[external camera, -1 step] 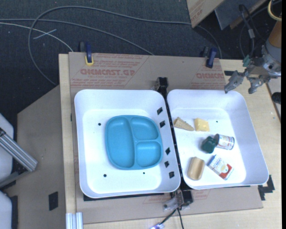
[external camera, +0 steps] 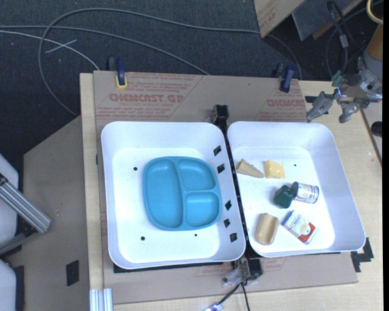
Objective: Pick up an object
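We see two white bins side by side on a cardboard-topped bench. The left bin (external camera: 115,200) carries a blue divided plate (external camera: 182,192) w/ three compartments, lying flat, roughly centre. The right bin (external camera: 340,182) holds the pickable stuff, all loose and apart from the walls: a tan wedge (external camera: 249,169) at approx 10 o'clock of the bin, a yellow block (external camera: 274,169) just beside it toward 3 o'clock, a dark green object (external camera: 284,196) near centre touching a small can (external camera: 306,193) w/ a red-and-white label, a tan rounded piece (external camera: 266,228) at 7 o'clock, and a small red, white and blue packet (external camera: 299,226) just beside that, at 5 o'clock.

The gripper (external camera: 331,108) hangs outside the right bin, past its 1 o'clock corner, over bare bench, well apart from every item. Its fingers (external camera: 318,109) look spread, nothing between them. Nothing stands btwn it and the bin contents.

Around: blue clamps (external camera: 121,71) pin the cardboard's far edge, grey cables (external camera: 73,36) trail over dark carpet at 11 o'clock, a cardboard box (external camera: 276,13) sits at 12 o'clock.

Writing: red print on the cardboard reads approx "CHEMCAST GP"; smaller lines too small to read. Can and packet labels not legible.
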### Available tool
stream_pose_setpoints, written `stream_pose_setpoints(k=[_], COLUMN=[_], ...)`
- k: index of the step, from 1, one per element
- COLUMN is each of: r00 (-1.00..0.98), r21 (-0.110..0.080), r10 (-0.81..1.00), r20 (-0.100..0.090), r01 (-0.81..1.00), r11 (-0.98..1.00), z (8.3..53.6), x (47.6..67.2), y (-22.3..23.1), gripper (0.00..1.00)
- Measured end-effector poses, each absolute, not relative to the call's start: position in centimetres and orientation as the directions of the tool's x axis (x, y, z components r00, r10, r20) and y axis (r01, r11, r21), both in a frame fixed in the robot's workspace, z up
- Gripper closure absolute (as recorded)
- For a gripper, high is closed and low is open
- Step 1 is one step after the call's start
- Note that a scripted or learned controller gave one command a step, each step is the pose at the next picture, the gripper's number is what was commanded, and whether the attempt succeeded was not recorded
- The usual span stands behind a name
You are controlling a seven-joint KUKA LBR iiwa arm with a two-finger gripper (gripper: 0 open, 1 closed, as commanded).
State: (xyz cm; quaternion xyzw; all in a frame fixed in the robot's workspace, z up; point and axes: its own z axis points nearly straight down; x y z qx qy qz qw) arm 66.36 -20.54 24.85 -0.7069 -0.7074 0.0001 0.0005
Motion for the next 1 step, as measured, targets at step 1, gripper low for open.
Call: stream_pose_setpoints(k=[1], r00=[-0.001], r21=[-0.005], r10=[1.0], r20=[0.001], r01=[1.0], r11=[0.001], z=[20.66], x=[66.36], y=[-20.69], gripper=[0.0])
